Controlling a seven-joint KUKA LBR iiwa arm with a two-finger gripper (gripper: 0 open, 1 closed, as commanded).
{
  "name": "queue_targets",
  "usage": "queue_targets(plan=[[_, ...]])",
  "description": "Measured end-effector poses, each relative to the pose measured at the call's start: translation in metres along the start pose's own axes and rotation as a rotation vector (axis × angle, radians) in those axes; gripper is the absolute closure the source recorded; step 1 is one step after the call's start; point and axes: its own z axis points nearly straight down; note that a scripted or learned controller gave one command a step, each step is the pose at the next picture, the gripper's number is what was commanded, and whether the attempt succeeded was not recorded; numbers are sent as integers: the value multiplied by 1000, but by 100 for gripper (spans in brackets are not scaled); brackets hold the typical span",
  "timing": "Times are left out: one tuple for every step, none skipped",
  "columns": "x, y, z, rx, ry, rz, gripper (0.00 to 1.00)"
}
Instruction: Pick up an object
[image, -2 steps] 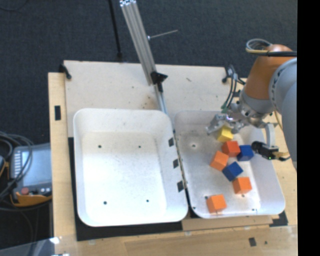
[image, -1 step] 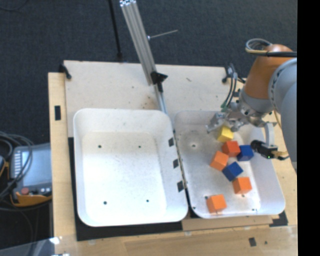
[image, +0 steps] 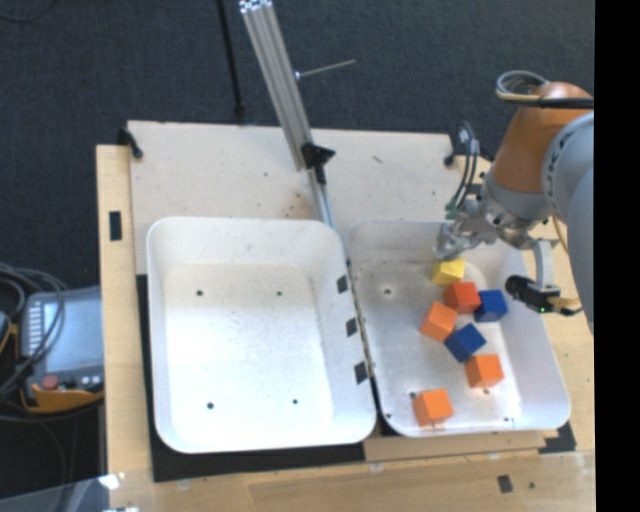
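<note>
Arm (image: 545, 150), grey w/ orange band, is reaching in over the tabletop's (image: 220, 170) right edge and hanging above the far part of the right bin (image: 390, 260). Gripper (image: 452, 243) is pointing down just behind the yellow cube (image: 449, 270), near the bin's far right corner. Can't tell whether the fingers are released or clenched; too small and blurred, and nothing is showing between them.

Blocks are all sitting in the right bin, clustered toward its right side:
- yellow cube is lying farthest back, right under/just in front of the gripper tip; contact can't be judged.
- red-orange cube (image: 462, 296) is sitting just in front of the yellow one, touching or nearly so.
- blue cube (image: 491, 305) is lying just beside the red-orange one, toward the bin's right wall.
- orange cube (image: 438, 322) is sitting on the left of the cluster, tilted.
- 2nd blue cube (image: 465, 341) is lying next to it, twd the front.
- orange cube no. 2 (image: 485, 370) is sitting just in front of that blue one.
- last orange cube (image: 433, 405) is lying apart from the rest, near the bin's front edge.

Left bin (image: 250, 330) is sitting beside the right one, rims meeting mid-tabletop. A slanted aluminium rail (image: 285, 85) is rising from the far edge of the tabletop btwn the bins. A handheld control pendant (image: 60, 345) w/ cables is lying off the tabletop's left edge.
</note>
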Motion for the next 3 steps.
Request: queue_targets(plan=[[-11, 7, -57, 17, 10, 2, 100], [-13, 11, -102, 17, 10, -2, 100], [-14, 13, -134, 19, 11, -5, 100]])
